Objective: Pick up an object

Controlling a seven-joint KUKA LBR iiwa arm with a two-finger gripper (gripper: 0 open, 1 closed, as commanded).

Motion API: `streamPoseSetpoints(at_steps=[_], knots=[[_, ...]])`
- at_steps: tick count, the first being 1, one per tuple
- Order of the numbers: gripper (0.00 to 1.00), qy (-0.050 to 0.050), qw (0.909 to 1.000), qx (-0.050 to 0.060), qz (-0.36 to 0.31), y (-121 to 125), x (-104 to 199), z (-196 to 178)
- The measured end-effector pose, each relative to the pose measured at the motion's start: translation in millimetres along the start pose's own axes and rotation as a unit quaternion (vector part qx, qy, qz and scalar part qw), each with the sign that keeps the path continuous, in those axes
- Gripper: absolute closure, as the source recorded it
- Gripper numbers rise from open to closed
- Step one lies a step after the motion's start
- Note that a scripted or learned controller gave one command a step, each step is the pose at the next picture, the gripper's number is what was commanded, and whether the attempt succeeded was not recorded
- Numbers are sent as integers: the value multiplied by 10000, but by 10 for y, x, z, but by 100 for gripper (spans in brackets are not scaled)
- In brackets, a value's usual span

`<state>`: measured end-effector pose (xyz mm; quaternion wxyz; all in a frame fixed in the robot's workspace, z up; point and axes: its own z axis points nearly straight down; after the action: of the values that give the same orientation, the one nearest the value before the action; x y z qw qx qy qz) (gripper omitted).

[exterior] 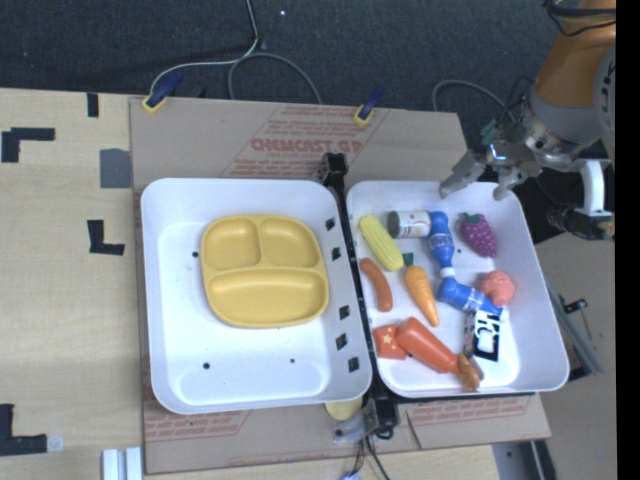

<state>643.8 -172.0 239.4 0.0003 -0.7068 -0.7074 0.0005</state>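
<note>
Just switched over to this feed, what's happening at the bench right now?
The arm reaches in from the right, with its tool open over the far edge of the right bin, holding nothing. That bin holds a jumble of toy food: a corn cob, a carrot, a sausage, purple grapes and a blue bottle, among others. The left bin holds a yellow divided plate. Nothing has been picked up yet.
</note>
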Motion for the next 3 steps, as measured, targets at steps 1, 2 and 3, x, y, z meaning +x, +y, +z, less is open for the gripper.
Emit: streamPoseSetpoints(at_steps=[1,2,3], knots=[[0,5,10000,15,-22,249,575,954],[0,-6,10000,-7,4,247,682,1352],[100,-6,10000,1,-5,246,696,1275]])
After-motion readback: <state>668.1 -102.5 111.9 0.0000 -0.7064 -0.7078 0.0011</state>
